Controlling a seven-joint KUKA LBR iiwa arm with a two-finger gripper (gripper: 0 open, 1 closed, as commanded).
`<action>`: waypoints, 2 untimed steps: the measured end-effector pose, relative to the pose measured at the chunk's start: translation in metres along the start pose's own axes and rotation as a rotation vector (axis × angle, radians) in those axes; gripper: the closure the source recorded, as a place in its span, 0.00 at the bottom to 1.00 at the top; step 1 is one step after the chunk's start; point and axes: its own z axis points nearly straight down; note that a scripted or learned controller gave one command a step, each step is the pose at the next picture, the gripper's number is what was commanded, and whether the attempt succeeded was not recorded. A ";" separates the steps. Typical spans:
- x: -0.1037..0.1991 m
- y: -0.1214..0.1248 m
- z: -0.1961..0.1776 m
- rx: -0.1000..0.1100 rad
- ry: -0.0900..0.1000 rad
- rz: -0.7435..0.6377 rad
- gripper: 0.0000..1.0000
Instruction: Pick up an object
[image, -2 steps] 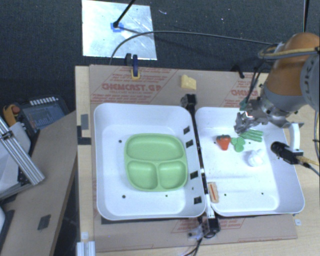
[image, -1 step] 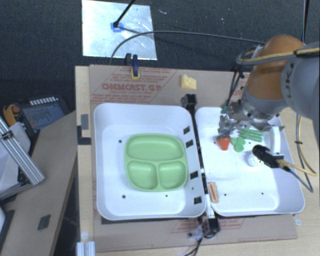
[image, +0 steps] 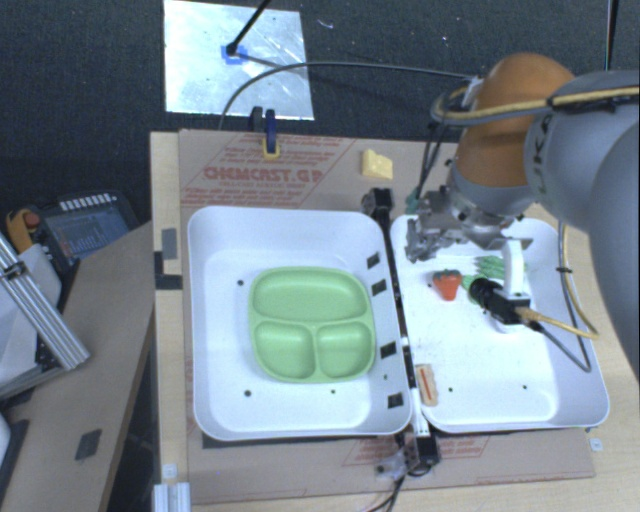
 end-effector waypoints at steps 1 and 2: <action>0.056 0.002 0.008 0.001 0.000 0.001 1.00; 0.103 0.002 -0.005 0.000 0.001 0.000 1.00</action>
